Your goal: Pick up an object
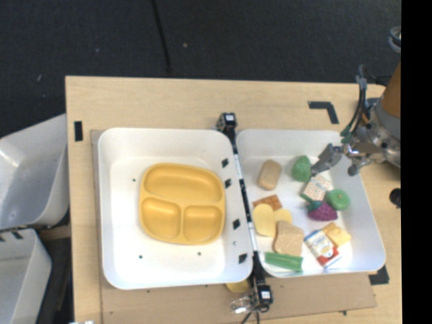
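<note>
The right bin holds several toy foods. Among them are a tan bread roll, a green vegetable, a white packet, a green round piece and purple grapes. My gripper hangs over the bin's upper right part, just right of the green vegetable and above the white packet. Its two fingers stand apart, open, with nothing between them.
Lower in the right bin lie a brown cracker, yellow slices, a bread slice, a green bean, a printed carton and a yellow cube. A yellow divided plate sits in the left bin.
</note>
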{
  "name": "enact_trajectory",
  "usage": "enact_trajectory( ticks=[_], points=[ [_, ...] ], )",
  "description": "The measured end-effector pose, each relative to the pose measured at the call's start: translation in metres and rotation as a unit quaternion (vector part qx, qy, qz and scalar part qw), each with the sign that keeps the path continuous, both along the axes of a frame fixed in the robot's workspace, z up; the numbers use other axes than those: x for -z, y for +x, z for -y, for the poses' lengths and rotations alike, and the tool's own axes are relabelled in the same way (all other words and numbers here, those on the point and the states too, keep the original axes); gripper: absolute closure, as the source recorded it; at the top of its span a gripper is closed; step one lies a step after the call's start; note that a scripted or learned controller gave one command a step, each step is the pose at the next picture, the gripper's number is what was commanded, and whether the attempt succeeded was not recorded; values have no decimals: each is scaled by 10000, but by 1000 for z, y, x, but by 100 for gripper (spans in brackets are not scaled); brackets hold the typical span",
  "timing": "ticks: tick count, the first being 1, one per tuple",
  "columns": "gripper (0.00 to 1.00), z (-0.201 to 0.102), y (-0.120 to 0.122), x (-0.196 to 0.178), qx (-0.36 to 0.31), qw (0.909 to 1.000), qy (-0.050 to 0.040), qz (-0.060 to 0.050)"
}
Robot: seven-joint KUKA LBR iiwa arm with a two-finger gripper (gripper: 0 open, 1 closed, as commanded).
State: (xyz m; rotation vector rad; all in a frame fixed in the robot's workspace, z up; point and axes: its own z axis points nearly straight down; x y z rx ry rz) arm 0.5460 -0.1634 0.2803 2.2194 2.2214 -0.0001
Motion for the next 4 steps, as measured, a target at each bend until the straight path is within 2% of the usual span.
enact_trajectory(
  ticks=[1,2,3,4],
  points=[
    [0,-25,-60,86,7,10000,20,-53],
    [0,45,-56,181,38,10000,-25,29],
    [0,36,27,178,-24,10000,-8,38],
    [0,68,-3,179,17,10000,-5,-5]
  ],
)
